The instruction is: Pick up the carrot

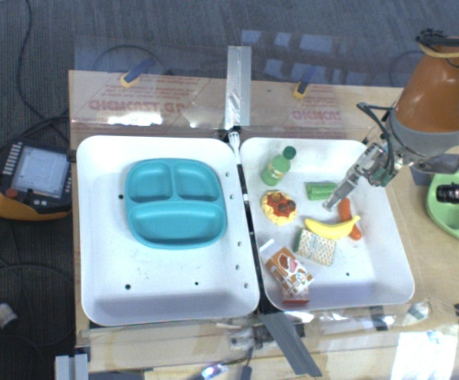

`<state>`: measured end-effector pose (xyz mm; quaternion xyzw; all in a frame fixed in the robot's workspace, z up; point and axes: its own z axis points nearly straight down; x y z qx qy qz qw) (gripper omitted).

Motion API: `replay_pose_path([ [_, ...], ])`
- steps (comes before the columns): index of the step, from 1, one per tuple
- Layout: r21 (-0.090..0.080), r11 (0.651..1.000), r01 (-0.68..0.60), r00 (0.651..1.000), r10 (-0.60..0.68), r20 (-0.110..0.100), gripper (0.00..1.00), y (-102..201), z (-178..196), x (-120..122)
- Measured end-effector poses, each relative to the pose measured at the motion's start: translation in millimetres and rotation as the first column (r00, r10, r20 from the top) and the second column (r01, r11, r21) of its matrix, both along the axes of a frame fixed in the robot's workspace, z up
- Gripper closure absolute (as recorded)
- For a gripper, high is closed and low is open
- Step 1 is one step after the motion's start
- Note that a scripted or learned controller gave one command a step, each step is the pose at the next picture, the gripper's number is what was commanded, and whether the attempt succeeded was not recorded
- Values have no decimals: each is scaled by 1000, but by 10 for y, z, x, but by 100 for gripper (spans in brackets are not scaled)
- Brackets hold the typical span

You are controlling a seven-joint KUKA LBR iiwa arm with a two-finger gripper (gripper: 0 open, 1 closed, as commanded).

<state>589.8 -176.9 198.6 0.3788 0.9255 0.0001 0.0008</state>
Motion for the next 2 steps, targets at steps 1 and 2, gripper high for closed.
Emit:
replay_pose_path([
  [1,1,1000,0,1000,0,0,0,3,-1,0],
  [2,1,1000,0,1000,0,0,0,3,-1,0],
])
